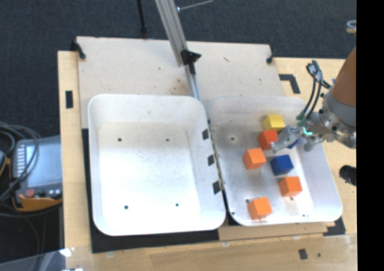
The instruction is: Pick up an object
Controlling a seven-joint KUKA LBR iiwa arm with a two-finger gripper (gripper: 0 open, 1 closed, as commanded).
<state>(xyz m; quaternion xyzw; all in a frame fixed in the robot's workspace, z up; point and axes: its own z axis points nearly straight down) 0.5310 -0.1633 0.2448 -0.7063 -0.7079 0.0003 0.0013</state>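
Note:
The right bin (318,204) holds several cubes. A yellow cube (274,122) lies at the far side, with a red-orange cube (267,139) just in front of it. An orange cube (254,158) and a blue cube (281,164) sit mid-bin. Two more orange cubes (290,186) (260,207) lie toward the near edge. My gripper (291,138) reaches in from the right, low over the bin. Its tip is just right of the red-orange cube and above the blue one. Nothing is visibly lifted.
The left bin (96,144) stands beside the right one, their rims meeting along a divider (213,156). A slanted metal pole (171,18) rises behind the bins. Cables and a pendant (33,171) lie off the bench at left.

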